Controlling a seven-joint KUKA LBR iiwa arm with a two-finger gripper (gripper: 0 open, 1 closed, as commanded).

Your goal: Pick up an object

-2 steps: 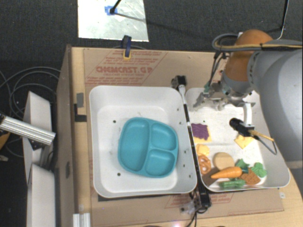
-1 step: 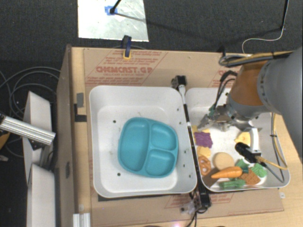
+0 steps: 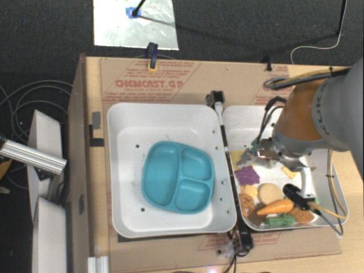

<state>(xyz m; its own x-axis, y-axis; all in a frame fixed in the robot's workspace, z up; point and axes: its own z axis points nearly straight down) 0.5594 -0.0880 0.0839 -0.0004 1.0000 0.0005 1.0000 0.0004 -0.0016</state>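
My gripper (image 3: 254, 154) hangs low over the left part of the right bin (image 3: 244, 114), at the end of the grey and orange arm reaching in from the right. Just below it lies a purple object (image 3: 247, 175), with a small yellow piece (image 3: 235, 157) to its left. Nearer the bin's front edge are a round beige object (image 3: 269, 193), an orange carrot (image 3: 274, 207), a green object (image 3: 278, 222) and a brown pretzel-like piece (image 3: 247, 202). I see nothing between the gripper's tips.
The left bin (image 3: 122, 118) holds a blue sectioned plate (image 3: 177, 177). A black divider rail (image 3: 224, 147) runs between the two bins. Brown cardboard lies under both bins.
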